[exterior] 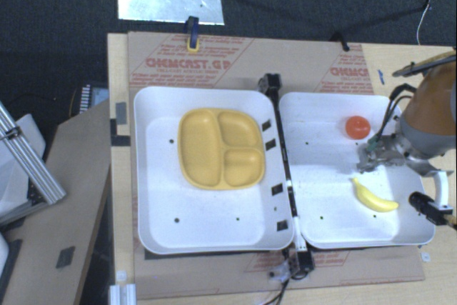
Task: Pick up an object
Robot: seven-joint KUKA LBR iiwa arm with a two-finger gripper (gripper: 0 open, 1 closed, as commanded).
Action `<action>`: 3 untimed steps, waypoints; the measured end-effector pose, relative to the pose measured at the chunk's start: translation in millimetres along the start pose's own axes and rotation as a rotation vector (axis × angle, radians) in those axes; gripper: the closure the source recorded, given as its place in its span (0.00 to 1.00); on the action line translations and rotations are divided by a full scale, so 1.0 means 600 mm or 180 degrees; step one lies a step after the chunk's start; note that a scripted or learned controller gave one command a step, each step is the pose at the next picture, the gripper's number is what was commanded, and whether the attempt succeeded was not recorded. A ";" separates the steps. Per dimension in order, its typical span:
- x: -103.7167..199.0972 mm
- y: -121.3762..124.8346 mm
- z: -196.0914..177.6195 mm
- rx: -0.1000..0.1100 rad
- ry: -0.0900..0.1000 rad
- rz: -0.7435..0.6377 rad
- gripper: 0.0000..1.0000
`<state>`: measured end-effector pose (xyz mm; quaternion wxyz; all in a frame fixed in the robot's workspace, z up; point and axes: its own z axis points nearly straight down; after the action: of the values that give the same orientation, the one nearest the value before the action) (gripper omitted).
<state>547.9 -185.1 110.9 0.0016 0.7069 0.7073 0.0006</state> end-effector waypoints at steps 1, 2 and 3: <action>0.003 0.005 -0.107 -0.0013 -0.0003 -0.0012 1.00; 0.006 -0.009 -0.199 -0.0012 -0.0002 -0.0013 1.00; 0.005 -0.006 -0.265 -0.0007 -0.0001 -0.0014 1.00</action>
<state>543.7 -181.8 270.2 0.0025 0.7054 0.7088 0.0012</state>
